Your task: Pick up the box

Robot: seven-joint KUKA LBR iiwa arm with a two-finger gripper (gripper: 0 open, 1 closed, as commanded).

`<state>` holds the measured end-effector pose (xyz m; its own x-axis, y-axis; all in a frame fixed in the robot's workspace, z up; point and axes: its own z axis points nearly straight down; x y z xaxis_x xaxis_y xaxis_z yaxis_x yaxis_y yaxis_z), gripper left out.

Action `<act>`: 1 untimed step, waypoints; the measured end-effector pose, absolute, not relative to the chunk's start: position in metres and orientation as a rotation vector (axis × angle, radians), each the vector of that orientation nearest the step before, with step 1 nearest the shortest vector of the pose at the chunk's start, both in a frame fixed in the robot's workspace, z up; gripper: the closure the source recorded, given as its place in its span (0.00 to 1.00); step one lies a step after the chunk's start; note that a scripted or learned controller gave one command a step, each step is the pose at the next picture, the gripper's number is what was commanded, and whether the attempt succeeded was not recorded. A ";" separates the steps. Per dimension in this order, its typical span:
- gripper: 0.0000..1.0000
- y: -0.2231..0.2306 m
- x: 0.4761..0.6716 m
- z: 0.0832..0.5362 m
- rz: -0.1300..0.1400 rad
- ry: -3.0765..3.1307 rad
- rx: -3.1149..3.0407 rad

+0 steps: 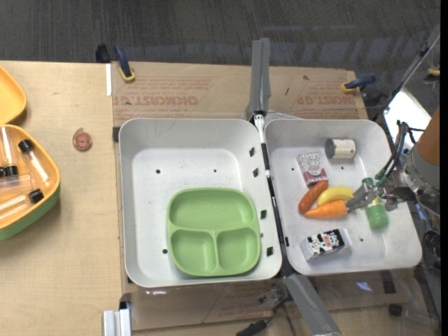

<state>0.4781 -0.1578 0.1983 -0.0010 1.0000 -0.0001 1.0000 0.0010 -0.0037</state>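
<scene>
Left bin [140, 187]: one green divided plate [213, 231]. Right bin [392, 250]: carrot [326, 210], banana [334, 195], sausage [311, 196], pink packet [311, 167], small can [341, 148], green bottle [377, 216]. On bench [63, 285]: yellow tray [24, 180] with vials.

Dark grey carpet [210, 12] across the top of the frame, faintly ribbed. Below it, a pale wooden bench top [56, 278] filling the left side and lower left. Brown cardboard sheet [203, 93] with red mirrored lettering laid over the bench at upper centre, pinned by a blue-and-yellow clamp [124, 67] at upper left and another clamp [357, 84] at upper right. Small reddish disc [82, 141] on the wood at left. Bright glare patch [406, 110] near the right edge.
</scene>
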 end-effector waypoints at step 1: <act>0.00 -0.126 0.567 0.130 0.004 -2.018 -2.405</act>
